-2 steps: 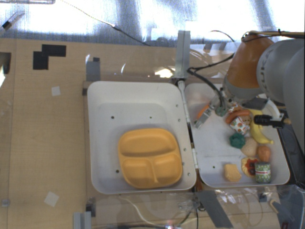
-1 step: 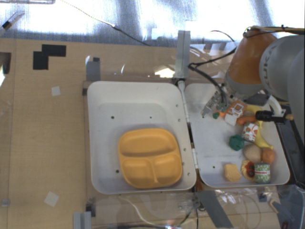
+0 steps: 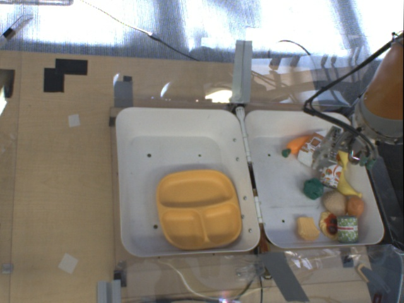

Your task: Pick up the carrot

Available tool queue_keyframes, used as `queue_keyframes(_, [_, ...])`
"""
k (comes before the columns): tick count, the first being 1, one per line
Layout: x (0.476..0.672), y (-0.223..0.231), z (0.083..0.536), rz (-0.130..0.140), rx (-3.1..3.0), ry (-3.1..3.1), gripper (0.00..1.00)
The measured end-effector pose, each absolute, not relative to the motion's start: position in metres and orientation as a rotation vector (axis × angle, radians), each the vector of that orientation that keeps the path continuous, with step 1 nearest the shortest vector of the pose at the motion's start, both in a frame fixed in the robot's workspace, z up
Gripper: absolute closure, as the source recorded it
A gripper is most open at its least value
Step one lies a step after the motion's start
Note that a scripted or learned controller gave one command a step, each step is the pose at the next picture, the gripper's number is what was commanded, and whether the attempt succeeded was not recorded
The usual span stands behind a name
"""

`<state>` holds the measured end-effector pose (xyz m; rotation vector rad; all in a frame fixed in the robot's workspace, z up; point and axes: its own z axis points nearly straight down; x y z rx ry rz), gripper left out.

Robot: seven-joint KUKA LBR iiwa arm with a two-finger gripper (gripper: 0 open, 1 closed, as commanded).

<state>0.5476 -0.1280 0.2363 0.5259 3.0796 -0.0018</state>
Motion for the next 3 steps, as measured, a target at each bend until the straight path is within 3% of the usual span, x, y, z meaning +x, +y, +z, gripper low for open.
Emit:
queue_keyframes(1, [0.547, -0.126, 0.233, 0.0, 0.523, 3.087, 0.0])
queue_keyframes(2, [0.563, -0.083, 0.095, 0.004, 0.93, 2.997, 0.0])
queue_keyframes(3, [0.635, -0.173, 0.315, 0.002, 0.994, 2.959, 0.0])
